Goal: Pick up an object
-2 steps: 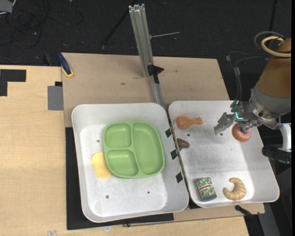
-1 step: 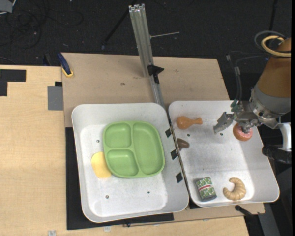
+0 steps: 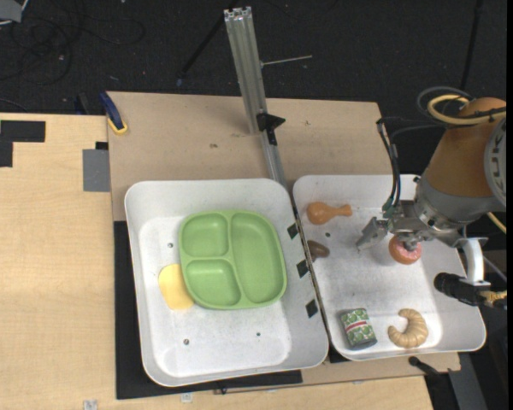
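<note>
In the left bin (image 3: 145, 314) we see a yellow piece (image 3: 174, 287) touching the green tray (image 3: 232, 259). Right of the tray lie a chicken leg (image 3: 327, 213), a can (image 3: 357, 328), a croissant (image 3: 409, 328), and a red ball (image 3: 405, 250) under the claw (image 3: 392, 231), its grip unclear.

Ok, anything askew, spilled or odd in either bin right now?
Nothing looks spilled or broken. One small oddity: the yellow item in the left bin is partly tucked under the green tray. In the right bin, the croissant, can and drumstick lie apart, and the gripper is beside a red item.
</note>
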Robot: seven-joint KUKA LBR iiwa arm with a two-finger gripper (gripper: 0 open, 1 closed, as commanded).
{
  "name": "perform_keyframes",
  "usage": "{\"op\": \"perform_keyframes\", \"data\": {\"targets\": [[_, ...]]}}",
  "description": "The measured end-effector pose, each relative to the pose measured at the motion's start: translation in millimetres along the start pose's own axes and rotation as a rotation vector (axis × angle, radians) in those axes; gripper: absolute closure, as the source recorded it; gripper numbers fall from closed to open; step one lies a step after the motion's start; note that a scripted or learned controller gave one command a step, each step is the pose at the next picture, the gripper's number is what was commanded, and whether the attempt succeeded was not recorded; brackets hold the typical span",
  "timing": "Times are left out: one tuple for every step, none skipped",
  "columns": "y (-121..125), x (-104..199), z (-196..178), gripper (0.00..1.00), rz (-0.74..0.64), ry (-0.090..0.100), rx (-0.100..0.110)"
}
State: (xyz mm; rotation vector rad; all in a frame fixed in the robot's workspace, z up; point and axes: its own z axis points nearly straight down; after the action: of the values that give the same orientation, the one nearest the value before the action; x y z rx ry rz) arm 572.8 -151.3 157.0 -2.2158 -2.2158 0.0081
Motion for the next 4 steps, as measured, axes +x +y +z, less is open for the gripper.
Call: {"op": "perform_keyframes", "data": {"targets": [[1.8,-3.8,62.1,0.00,0.000,-0.001,-0.005],[5.1,-4.9,63.6,0.00,0.002,-0.004,-0.016],[6.7,-10.5,50.2,1.00,0.006,-0.017,-0.028],[10.6,-19.8,-2.5,1.00,0.003,-0.003,-0.011]]}}
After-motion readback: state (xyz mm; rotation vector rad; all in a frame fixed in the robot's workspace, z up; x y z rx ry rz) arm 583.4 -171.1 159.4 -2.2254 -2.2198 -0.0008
